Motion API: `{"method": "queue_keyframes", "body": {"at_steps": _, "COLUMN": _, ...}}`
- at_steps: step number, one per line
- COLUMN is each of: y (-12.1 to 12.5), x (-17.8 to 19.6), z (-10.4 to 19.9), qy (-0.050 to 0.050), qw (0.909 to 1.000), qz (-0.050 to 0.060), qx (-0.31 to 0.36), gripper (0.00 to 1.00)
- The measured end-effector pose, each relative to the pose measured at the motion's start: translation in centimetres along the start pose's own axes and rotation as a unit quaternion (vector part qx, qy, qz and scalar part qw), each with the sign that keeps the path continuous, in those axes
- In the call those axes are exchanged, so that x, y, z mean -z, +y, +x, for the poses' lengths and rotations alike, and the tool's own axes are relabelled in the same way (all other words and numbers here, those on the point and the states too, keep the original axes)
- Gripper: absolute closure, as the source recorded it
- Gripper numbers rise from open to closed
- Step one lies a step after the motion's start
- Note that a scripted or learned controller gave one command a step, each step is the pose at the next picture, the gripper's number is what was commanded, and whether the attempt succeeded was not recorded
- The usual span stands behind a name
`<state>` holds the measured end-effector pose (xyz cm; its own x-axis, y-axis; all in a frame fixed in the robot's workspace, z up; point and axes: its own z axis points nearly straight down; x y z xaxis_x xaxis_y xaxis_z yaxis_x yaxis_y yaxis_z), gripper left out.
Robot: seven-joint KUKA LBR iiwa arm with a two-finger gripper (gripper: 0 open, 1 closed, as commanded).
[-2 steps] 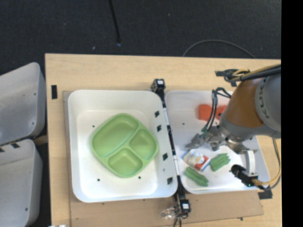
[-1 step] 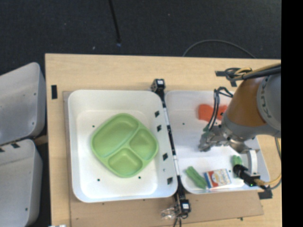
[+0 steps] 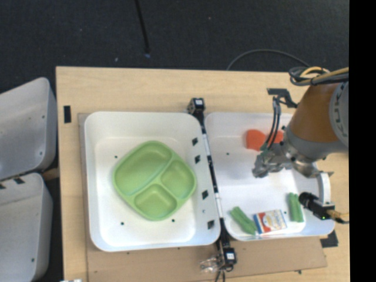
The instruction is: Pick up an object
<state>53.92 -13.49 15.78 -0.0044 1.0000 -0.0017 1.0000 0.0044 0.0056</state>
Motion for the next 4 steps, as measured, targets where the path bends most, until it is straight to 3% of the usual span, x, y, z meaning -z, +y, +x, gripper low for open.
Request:
{"method": "queue_keyframes", "body": {"at_steps": 1, "y": 0.5, "x": 6.4, "z": -0.1, "qy": 0.0, "qw": 1.0, "qz": -0.001, "qx": -0.001, "gripper": 1.0}}
{"method": "queue_keyframes", "body": {"at_steps": 2, "y": 0.7, "x": 10.4, "z": -0.3, "qy": 0.0, "qw": 1.0, "qz": 0.0, "qx": 0.0, "gripper": 1.0}}
{"method": "queue_keyframes", "body": {"at_steps": 4, "y": 2.7, "x": 11.8, "z": 10.0, "qy": 0.002, "qw": 1.0, "qz": 0.002, "qx": 0.002, "gripper": 1.0}}
